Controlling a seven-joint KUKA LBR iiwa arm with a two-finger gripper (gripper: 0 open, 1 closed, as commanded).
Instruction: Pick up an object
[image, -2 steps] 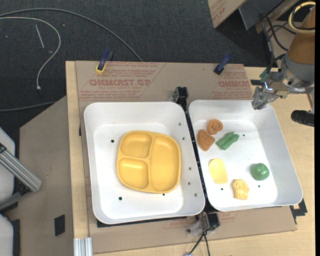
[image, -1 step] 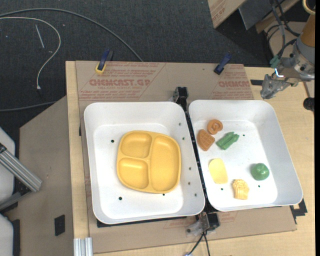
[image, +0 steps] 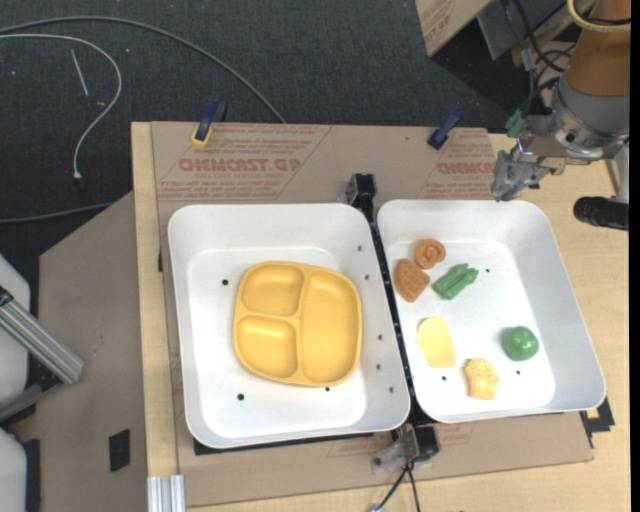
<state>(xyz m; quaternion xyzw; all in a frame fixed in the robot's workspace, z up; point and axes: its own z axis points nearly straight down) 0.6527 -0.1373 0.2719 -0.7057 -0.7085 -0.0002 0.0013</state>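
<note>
Hovering above the far rim of the right bin (image: 570, 300), the end effector (image: 515, 180) looks blurred, so its state cannot be told. Nearest in that bin lie a yellow corn piece (image: 481, 378), a green round piece (image: 519, 343) and a pale yellow slab (image: 436, 342); farther sit a green pod (image: 455, 281), a brown piece (image: 410, 280) and an orange coil (image: 431, 252). A yellow divided plate (image: 297, 322) fills the left bin (image: 190, 300).

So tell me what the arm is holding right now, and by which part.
Nothing. The end effector hangs above the right bin's far edge, with no object between its fingers; the toy foods lie in that bin.
</note>
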